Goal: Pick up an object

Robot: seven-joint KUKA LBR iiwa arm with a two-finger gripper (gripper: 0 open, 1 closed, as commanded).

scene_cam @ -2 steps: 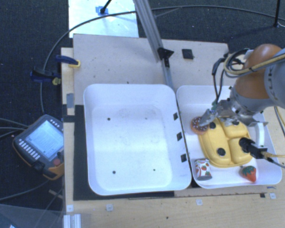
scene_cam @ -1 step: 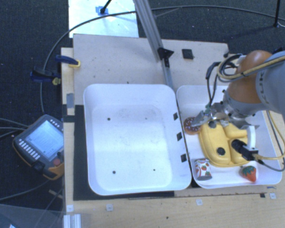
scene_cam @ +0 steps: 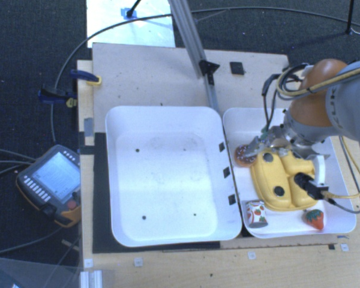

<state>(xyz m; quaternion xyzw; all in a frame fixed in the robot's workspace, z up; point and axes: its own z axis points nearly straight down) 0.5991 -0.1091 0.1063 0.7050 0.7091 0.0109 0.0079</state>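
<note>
I am watching the arm point(scene_cam: 336, 101) reaching over the right bin point(scene_cam: 348, 224) from its right side, with the gripper point(scene_cam: 265, 141) hanging low near the bin's left wall. I cannot tell how the pincer is set. Directly beside it, a small round doughnut point(scene_cam: 245, 155) is lying against the left wall. A large yellow moulded toy point(scene_cam: 279, 182) is occupying the bin's centre, just below the wrist. A small printed cup point(scene_cam: 256, 213) is standing near the front left corner, and a strawberry point(scene_cam: 315, 218) is resting near the front edge. I am judging the doughnut the likely target: light, rigid, probably smooth. I am advising a grasp across its outer rim, clear of the wall.
</note>
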